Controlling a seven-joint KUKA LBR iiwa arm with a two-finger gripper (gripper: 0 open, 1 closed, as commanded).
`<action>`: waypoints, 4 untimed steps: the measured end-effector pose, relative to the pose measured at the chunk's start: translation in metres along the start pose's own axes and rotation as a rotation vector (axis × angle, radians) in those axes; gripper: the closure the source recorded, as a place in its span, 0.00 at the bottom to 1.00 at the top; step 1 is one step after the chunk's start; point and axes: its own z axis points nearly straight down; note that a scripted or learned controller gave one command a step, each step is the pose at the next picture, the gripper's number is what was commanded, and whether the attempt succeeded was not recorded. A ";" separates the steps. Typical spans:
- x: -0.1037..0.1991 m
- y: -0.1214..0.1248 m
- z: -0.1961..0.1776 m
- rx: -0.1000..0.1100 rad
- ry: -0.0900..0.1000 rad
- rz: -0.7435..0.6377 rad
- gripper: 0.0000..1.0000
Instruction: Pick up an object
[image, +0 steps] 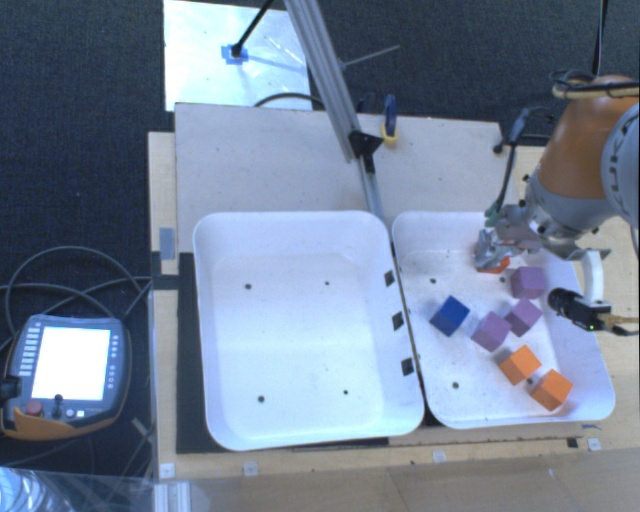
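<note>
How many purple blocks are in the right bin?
3: one just below the hand, one lower down, one beside the blue block. The hand may hide others.

A light wooden bench (280, 160) holds two white bins side by side. The left bin (300, 330) sits near the middle of the bench. The right bin (440, 400) touches the left bin's right side. A black mat (188, 350) peeks out left of the left bin.
</note>
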 end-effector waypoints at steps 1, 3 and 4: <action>0.000 0.003 -0.065 -0.003 -0.001 0.000 1.00; 0.097 -0.010 -0.053 0.005 0.003 -0.005 1.00; 0.159 -0.022 -0.056 0.005 0.004 -0.006 1.00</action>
